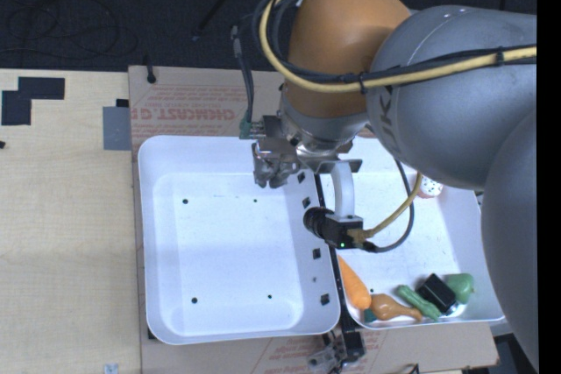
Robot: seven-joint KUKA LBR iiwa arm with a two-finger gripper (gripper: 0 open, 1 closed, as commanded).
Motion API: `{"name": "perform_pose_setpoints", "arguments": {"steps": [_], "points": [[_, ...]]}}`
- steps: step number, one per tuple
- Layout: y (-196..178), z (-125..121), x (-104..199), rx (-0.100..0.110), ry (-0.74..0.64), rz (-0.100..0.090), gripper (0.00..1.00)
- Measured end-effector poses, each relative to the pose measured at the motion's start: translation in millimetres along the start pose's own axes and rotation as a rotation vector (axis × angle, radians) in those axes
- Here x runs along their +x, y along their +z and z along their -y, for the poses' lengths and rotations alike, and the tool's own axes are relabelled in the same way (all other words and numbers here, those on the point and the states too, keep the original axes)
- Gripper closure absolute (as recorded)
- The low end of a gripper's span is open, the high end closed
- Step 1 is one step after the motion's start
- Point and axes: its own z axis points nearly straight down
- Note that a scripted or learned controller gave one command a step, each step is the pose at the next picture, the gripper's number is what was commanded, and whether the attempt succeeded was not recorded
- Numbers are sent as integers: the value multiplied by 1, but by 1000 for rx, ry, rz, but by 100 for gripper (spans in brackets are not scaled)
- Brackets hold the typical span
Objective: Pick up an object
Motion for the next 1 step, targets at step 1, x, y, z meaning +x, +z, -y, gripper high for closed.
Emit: {"name": "perform_pose_setpoints", "arguments": {"steps": [1], "points": [[29, -5, -5, 5, 5, 4, 100]]}}
